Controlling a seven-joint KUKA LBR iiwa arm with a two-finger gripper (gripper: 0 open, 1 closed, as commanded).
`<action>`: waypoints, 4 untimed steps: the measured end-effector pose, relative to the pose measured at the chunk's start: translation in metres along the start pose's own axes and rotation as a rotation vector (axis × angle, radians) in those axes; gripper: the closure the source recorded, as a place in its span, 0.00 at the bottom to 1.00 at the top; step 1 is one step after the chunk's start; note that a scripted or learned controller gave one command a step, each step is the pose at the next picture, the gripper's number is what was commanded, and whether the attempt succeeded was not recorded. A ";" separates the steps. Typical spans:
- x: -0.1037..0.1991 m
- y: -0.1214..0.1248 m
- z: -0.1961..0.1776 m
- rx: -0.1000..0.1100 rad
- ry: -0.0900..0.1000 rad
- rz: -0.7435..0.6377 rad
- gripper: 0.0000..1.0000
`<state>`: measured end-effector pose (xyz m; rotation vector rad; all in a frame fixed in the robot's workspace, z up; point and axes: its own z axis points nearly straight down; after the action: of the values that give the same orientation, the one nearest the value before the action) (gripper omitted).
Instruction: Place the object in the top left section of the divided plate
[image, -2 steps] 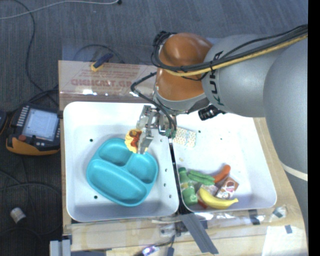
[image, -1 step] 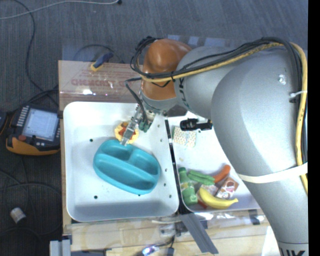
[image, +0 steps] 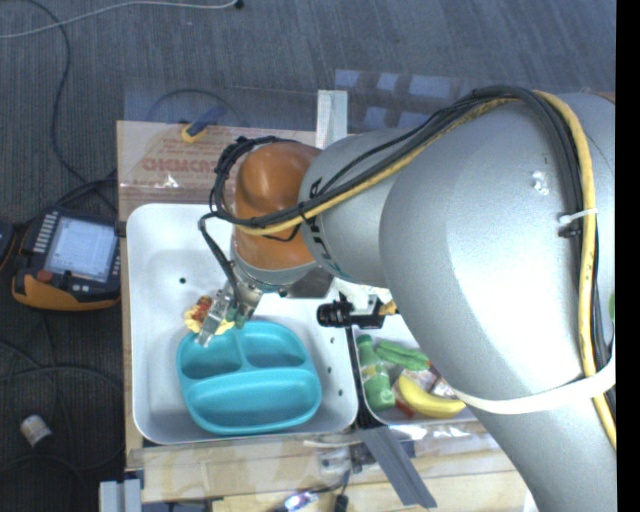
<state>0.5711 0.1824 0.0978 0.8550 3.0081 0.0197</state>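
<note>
At the far left you see a teach pendant (image: 68, 262) with a lit screen lying on the dark floor, its orange casing showing below the screen. Just right of it begins the left white bin (image: 160, 250) on the bench (image: 170, 160), whose bare wooden top shows behind the bin. In the lower half of that bin sits the turquoise divided plate (image: 250, 385), with two smaller sections at its far side and one long section at its near side. The gripper (image: 218, 318) hangs over the plate's top left corner, at the rim of the top left section. You can make out a small yellow and orange object (image: 203, 312) right at the fingers, seemingly pinched between them, though the detail is too fine to be sure of the grip. The object lies over the plate's far left edge, partly above the white bin floor. Moving right, the orange band (image: 268, 190) and the broad grey arm (image: 470, 250) cover much of the scene. Below the arm, the right white bin (image: 372, 418) holds a banana (image: 428, 396) and green toy items (image: 385, 358) close together.
</note>
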 end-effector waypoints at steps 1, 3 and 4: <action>0.057 -0.005 -0.065 0.017 0.011 -0.131 1.00; 0.056 0.027 -0.251 0.015 0.009 -0.150 1.00; 0.085 0.008 -0.182 0.017 0.011 -0.234 1.00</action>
<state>0.5001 0.2324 0.2795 0.4995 3.1016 -0.0037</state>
